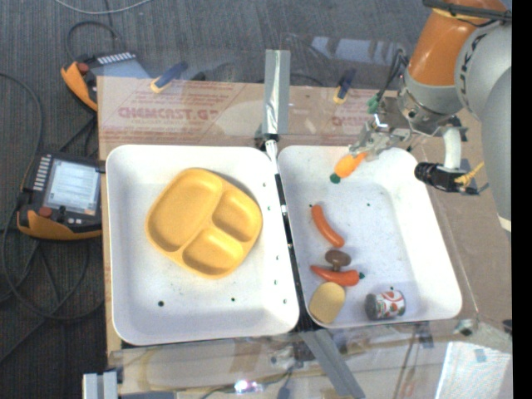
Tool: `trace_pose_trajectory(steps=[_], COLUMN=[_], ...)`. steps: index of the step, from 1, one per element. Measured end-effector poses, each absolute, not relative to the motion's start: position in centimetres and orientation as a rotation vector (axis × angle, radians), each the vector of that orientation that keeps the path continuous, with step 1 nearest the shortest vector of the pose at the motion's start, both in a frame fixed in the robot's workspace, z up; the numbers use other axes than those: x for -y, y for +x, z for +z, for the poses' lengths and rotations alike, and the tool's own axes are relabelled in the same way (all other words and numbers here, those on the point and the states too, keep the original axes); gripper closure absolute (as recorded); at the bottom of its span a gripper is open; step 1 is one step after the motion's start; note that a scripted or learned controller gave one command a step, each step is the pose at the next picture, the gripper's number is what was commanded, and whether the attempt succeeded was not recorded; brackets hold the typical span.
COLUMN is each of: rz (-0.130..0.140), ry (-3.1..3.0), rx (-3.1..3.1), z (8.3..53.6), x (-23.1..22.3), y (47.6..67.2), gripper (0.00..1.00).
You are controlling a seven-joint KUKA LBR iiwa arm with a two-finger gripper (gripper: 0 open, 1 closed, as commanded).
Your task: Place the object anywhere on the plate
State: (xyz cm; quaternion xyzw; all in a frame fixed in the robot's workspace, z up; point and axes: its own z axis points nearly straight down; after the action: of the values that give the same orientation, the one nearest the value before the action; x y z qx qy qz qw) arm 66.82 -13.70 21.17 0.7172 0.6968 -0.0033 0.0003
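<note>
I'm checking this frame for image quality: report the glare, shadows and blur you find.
Camera view: even light, soft shadows under the yellow plate; glare on the clear sheet behind the bins and the foil strip; the carrot at the gripper is slightly soft; the items in the right bin are sharp.

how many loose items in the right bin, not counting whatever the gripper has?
5: orange-red sausage mid-bin; brown mushroom below it, against the red chili pepper; tan oval piece at the front edge; small printed can front right.
</note>
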Motion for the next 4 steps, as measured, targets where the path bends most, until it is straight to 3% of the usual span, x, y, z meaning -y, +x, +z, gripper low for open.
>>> trace_pose_trajectory(steps=[1,2,3,4], rz=[-0.005,-0.014,-0.006,-0.007], ry=[2.17,2.145,1.943,1.946], rx=[-2.273,-2.276,-2.471,-2.47], z=[23.1,20.2,20.1,18.2], x=[5.8,-1.5,-10.1,-19.0], y=[66.3,64.0,60.2,60.7], gripper=[1.0,1.0,1.0,1.0])
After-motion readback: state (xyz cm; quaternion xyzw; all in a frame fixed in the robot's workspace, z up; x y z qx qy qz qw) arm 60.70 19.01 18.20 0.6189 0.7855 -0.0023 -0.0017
